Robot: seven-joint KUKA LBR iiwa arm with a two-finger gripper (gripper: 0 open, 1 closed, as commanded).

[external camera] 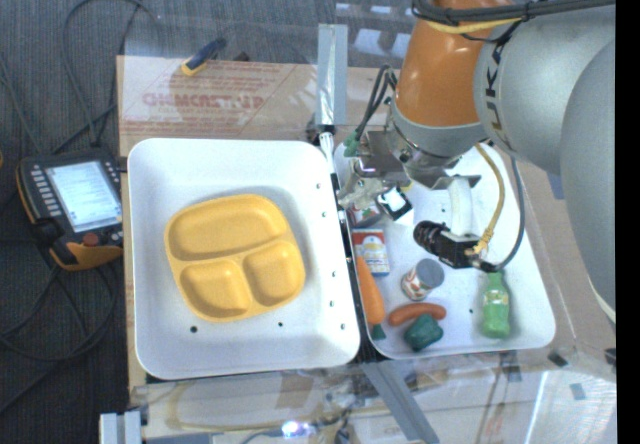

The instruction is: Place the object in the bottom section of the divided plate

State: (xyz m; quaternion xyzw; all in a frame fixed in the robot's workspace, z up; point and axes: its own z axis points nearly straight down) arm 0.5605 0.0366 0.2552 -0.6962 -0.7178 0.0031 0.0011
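Note:
A yellow divided plate [235, 254] lies in the left white bin [160, 342], with one large section at the top and two smaller ones at the bottom; nothing is in any of them. My gripper [366, 194] hangs over the left edge of the right bin [525, 332], just above a small red, white and blue carton [372, 252]. The wrist hides what lies directly under the gripper. An orange carrot [371, 300] lies along that bin's left wall, below the carton.
The right bin also holds a small can [422, 279], a red sausage [416, 313], a dark green piece [423, 334], a light green bottle [494, 307] and a white object [460, 202]. A teach pendant [70, 197] sits left of the bench.

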